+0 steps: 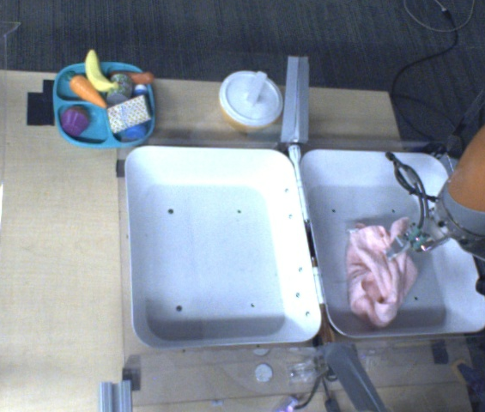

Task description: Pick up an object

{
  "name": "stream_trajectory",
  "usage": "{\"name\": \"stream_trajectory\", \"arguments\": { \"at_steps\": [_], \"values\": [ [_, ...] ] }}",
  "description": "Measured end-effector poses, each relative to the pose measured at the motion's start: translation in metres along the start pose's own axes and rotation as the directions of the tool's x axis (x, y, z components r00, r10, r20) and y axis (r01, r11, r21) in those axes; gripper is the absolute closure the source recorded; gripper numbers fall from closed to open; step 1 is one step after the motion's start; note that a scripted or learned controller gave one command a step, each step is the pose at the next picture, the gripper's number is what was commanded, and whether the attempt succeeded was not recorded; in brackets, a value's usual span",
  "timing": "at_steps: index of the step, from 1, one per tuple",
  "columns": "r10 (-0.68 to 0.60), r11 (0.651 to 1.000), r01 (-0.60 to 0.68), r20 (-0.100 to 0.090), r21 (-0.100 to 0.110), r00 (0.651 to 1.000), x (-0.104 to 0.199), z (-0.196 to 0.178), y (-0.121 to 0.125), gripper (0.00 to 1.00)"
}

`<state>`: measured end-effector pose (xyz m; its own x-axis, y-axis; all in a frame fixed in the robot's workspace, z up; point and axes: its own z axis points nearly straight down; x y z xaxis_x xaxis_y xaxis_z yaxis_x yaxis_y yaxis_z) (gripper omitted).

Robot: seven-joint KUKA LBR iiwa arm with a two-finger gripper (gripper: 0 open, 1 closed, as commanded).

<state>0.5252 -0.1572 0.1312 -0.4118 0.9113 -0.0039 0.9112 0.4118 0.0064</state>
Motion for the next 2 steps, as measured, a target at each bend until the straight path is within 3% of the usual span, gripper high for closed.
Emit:
{"name": "stream_trajectory", "arguments": {
  "at_steps": [1,2],
  "values": [
    [0.211,0.977,-0.211,0.000,0.000,0.977,-0.030,-0.001,0.073,1.00],
    [-0.092,0.996,0.092,0.001,-0.001,0.996,-0.021,-0.012,0.105,1.00]
  ]
}}
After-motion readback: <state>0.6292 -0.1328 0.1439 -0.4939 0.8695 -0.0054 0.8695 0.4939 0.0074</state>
